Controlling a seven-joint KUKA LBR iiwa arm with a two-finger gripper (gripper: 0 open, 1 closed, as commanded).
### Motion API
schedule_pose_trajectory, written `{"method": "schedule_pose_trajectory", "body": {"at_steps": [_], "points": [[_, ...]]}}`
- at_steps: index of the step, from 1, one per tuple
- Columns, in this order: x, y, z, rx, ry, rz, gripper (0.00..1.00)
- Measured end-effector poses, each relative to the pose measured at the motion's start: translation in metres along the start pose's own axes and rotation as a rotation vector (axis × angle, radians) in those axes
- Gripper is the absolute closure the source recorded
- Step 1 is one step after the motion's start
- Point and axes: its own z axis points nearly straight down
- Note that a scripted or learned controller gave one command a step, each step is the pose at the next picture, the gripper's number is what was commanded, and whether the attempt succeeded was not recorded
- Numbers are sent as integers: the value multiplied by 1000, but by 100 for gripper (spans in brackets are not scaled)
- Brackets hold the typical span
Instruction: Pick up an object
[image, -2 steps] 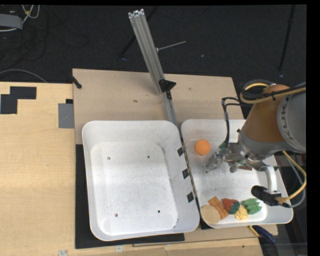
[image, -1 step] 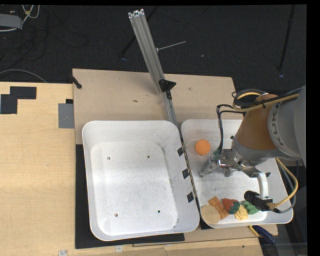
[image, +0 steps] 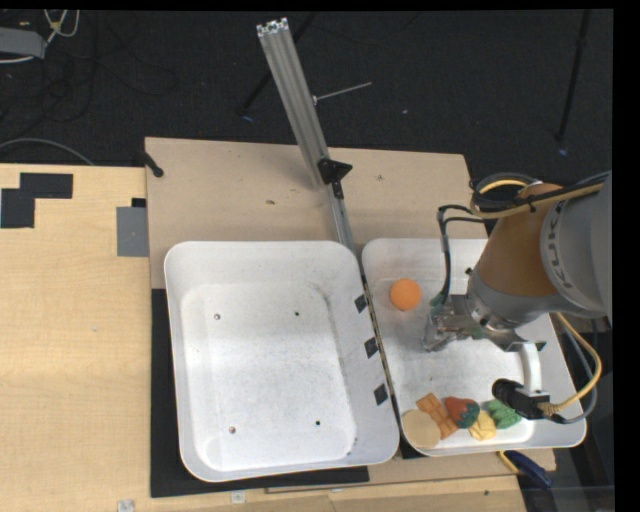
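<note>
Two white bins: the left bin (image: 265, 360) is speckled with a few dark dots, the right bin (image: 420, 380) holds an orange ball (image: 405, 294) and, at its near edge, a tan, orange, red, yellow and green heap (image: 465, 417). The desk (image: 70, 300) is pale wood with black patches; the arm (image: 545, 255) is grey, banded orange

Gripper (image: 437, 335) seemingly beside orange ball (image: 405, 294)

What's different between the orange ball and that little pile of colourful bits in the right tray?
The orange ball is one round, single-coloured thing; the pile is several odd shapes in tan, red, yellow and green. The ball lies alone near the tray's far side, the pile against its near rim. Both lie in the right bin, close to the gripper.
</note>
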Motion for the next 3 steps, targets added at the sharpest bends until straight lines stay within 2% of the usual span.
{"method": "schedule_pose_trajectory", "body": {"at_steps": [2, 3], "points": [[1, 14, -90, -4, -1, -10, 100], [-1, 17, -153, -5, -2, -10, 100]]}}
